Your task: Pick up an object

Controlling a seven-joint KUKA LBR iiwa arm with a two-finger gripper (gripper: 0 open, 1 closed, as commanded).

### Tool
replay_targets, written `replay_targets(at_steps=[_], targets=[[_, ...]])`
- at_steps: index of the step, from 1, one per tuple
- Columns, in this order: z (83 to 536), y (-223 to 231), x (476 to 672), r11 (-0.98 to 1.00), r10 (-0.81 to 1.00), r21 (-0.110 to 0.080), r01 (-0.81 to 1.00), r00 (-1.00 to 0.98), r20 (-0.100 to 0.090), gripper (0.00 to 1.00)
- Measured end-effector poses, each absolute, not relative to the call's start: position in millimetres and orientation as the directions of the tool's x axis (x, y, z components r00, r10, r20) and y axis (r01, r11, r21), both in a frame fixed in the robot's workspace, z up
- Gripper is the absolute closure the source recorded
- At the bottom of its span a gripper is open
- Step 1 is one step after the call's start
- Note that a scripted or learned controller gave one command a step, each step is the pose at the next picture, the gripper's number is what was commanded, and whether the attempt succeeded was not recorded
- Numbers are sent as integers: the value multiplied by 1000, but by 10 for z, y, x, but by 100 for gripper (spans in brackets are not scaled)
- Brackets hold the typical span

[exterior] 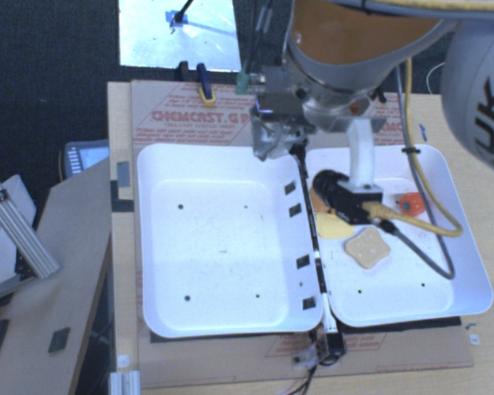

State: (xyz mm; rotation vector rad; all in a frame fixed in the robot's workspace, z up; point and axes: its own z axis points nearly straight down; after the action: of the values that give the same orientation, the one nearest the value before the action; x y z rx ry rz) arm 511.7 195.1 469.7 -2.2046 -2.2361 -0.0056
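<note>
The grey metal tool hangs over the far end of the line where the two bins meet. I cannot tell if it is open or closed. The tan square piece like toast lies flat in the right-hand white plastic bin, to the right of the tool and closer to me. Red letters on the brown cardboard sheet say CHEMCAST.

A brown board lies under the bins. At 12 o'clock from the white bin on the 9 o'clock side of the view, it carries red print that reads "CHEMCAST". The letters after this word and the smaller red lines around it are not readable. On the grey arm, at 3 o'clock in the view, the big dark letters "UK" are cut by the edge.
</note>
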Motion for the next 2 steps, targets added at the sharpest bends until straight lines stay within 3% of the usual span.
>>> replay_targets(at_steps=[1,2], targets=[[2843,1839,4892,1,1000,-15,1000,-1,-5,100],[1745,2368,4839,6,1000,-9,1000,-6,-2,100]])
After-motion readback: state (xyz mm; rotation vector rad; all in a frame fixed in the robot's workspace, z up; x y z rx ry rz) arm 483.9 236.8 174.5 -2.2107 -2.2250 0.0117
